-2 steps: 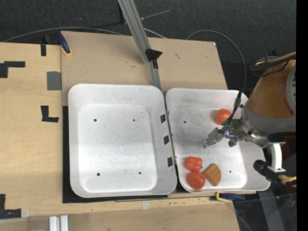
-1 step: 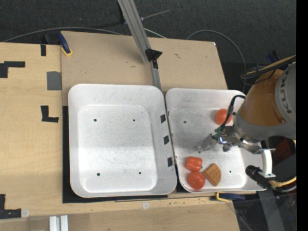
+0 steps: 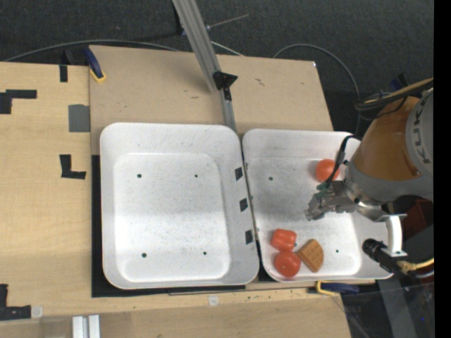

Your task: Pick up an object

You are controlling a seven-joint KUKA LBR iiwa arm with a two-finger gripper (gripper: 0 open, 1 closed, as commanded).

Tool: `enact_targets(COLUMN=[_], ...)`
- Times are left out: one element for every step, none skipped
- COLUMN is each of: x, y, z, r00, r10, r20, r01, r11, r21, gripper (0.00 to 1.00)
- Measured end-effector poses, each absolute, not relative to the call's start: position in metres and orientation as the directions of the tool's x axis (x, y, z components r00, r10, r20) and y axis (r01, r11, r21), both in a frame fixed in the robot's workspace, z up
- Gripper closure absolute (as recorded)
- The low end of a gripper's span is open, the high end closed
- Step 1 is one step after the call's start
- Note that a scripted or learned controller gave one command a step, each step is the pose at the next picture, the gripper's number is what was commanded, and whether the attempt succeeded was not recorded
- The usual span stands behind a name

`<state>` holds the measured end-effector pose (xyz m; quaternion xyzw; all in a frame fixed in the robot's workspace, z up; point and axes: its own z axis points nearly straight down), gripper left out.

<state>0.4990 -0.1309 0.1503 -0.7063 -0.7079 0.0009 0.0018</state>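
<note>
Orange ball [image 3: 325,169] sits in your right bin [image 3: 282,146], just beside the gripper [image 3: 317,208]; you cannot tell how its fingers stand. Two red pieces [image 3: 283,239] and a brown biscuit [image 3: 311,254] lie nearer the front.

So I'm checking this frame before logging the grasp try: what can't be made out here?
- Gripper: small and dark from above; whether its fingers are open or shut cannot be told.
- Orange ball: its right side is hidden by the cable and arm.
- Tan piece and two red items in the right bin: too small to identify.
- Arm: cut off by the frame's right edge.
</note>
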Motion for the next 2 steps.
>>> enact_targets(x=[0.497, 0.491], y=[-0.129, -0.132], z=[0.192, 0.252], r00=[-0.001, -0.001], r10=[1.0, 1.0], r20=[-0.001, -0.001], r01=[1.0, 1.0], r11=[0.002, 0.001], r21=[0.002, 0.005], gripper=[1.0, 1.0])
